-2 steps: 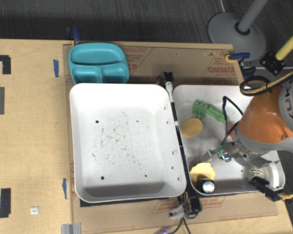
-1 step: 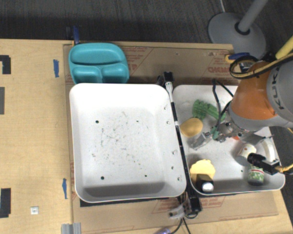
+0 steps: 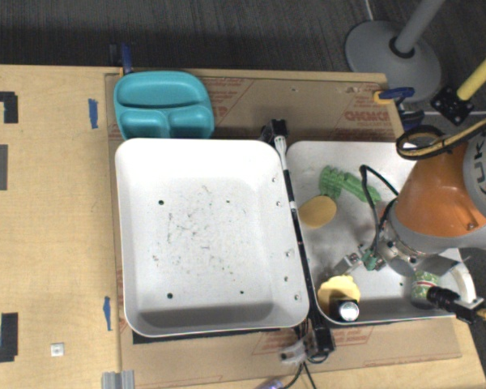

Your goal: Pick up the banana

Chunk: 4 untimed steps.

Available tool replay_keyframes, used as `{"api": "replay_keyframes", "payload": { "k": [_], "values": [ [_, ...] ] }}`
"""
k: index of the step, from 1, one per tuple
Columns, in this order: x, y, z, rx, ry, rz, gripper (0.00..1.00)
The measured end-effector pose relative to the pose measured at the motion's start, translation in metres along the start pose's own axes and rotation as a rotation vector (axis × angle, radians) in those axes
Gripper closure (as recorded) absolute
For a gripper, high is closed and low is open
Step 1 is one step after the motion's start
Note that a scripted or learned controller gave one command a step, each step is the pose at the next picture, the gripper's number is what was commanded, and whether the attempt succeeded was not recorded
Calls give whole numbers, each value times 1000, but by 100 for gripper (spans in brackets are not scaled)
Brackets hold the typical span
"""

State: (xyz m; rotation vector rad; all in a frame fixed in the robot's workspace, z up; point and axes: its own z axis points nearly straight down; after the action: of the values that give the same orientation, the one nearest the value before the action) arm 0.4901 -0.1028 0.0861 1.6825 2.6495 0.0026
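Dark carpet runs behind a brown bench (image 3: 49, 217) that carries two white bins side by side, with a teal tray (image 3: 164, 104) just past the left bin (image 3: 202, 233). The banana (image 3: 338, 288), a small yellow piece, lies at the near left corner of the right bin (image 3: 308, 168), touching a dark cylinder with a shiny round end (image 3: 346, 310). The gripper (image 3: 371, 258) sits up and to the right of the banana, near it but apart, and nothing shows between its fingers; how wide they stand cannot be told, since the wrist hides them. The arm (image 3: 437, 197) reaches in from the right, its orange band over the bin's right half, pointing down. A tan disc (image 3: 317, 211) and what seems a green toy (image 3: 346, 183) lie farther back.
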Motion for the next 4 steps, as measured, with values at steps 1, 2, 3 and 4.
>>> {"api": "replay_keyframes", "payload": {
  "k": [1,2,3,4],
  "values": [
    [0,1,-10,-3,-2,0,100],
    [0,1,-10,-3,-1,0,0],
    [-72,35,-67,1,-1,-117,0],
    [-37,65,0,0,0,-304,0]
  ]
}}
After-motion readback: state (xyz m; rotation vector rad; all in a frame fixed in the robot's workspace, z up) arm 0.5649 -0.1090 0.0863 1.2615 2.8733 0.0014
